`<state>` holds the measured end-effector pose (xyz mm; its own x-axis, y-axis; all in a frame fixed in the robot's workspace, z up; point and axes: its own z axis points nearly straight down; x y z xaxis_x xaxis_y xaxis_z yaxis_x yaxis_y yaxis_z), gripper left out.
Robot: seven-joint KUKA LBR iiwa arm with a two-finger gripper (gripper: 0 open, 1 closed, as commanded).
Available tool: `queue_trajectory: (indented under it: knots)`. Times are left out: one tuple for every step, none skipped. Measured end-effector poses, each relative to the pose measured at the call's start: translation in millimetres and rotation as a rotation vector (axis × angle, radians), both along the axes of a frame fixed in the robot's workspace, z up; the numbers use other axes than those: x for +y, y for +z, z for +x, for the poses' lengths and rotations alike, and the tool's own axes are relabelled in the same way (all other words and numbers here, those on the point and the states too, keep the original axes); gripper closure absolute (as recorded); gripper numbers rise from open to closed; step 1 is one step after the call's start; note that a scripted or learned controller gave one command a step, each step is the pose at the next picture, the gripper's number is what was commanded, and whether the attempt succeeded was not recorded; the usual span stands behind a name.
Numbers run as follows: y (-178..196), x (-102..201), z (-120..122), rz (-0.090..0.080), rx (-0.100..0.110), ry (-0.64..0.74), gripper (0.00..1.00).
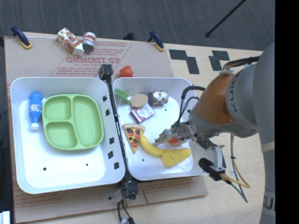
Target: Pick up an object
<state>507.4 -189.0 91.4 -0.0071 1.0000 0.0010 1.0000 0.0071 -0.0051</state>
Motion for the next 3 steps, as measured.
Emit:
queue_trajectory:
  knots:
    - [10,0,1,-0.001,0.0,0.007,1.0]
    - [0,-4,-31,0.0,-0.001,0.001,1.0]
    - [25,7,45,0.0,-0.004,-0.002,1.0]
